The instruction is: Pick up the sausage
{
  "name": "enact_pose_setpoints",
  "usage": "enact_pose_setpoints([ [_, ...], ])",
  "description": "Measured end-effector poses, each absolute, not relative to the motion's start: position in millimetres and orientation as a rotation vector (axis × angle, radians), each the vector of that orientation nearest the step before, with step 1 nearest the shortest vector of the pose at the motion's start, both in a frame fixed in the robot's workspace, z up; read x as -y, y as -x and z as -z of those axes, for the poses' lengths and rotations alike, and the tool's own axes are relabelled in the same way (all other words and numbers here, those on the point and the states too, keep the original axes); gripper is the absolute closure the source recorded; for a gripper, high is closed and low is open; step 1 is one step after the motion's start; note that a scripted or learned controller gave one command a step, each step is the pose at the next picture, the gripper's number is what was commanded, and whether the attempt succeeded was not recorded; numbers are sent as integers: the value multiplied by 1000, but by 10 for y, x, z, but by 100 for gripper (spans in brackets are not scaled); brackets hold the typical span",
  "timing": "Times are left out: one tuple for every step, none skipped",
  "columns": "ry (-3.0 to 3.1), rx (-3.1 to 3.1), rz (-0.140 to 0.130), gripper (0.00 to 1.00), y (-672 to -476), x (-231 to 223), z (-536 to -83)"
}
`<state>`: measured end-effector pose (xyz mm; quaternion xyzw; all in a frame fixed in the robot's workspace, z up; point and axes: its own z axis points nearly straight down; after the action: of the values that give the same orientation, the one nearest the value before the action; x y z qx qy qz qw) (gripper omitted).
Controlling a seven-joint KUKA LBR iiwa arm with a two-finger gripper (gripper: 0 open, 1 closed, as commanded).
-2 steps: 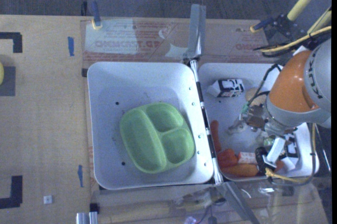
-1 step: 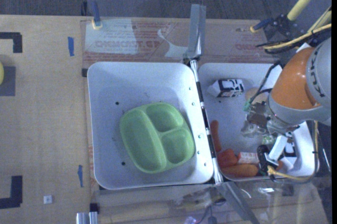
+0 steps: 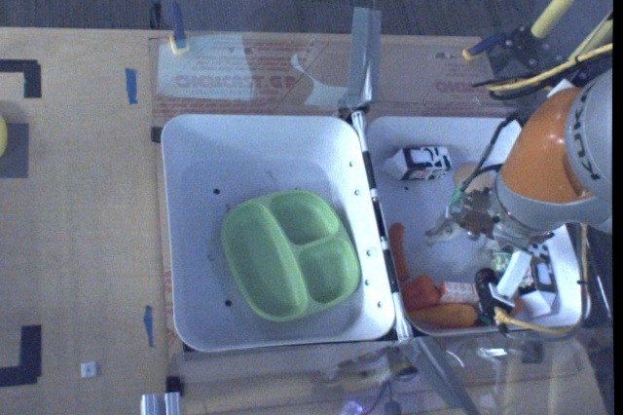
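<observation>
**Sausage by the bin wall, gripper apart from it**

Two white bins are seen side by side on the wooden bench [image 3: 78,208]. The left bin [image 3: 195,169] is taken up by a green plate [image 3: 290,253] with three compartments, set slightly askew on the floor of the bin.

The sausage [image 3: 397,252], slender and reddish-brown, is found in the right bin [image 3: 421,205]. It is laid lengthwise just beside that bin's left wall, close to the divide between the two bins. At its near end a red thing [image 3: 421,291] is seen, and just beyond that an orange thing [image 3: 448,315] is laid along the near wall. A small pale box [image 3: 458,290] is placed just above the orange thing. A white and black carton [image 3: 426,162] is set near the far wall, well apart from the sausage.

The arm [image 3: 545,160] is brought in from the right, its orange band held over the bin's right side. The gripper [image 3: 465,216] is held over the middle of the right bin, to the right of the sausage and apart from it. Whether the gripper is spread or pressed together cannot be told, and nothing is seen to be pinched in it.
</observation>
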<state>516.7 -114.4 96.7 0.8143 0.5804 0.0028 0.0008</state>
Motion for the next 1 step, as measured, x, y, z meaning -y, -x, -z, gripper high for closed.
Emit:
enact_pose_setpoints([
  [-2621, -1727, -7, 0, -4820, 1019, -866],
])
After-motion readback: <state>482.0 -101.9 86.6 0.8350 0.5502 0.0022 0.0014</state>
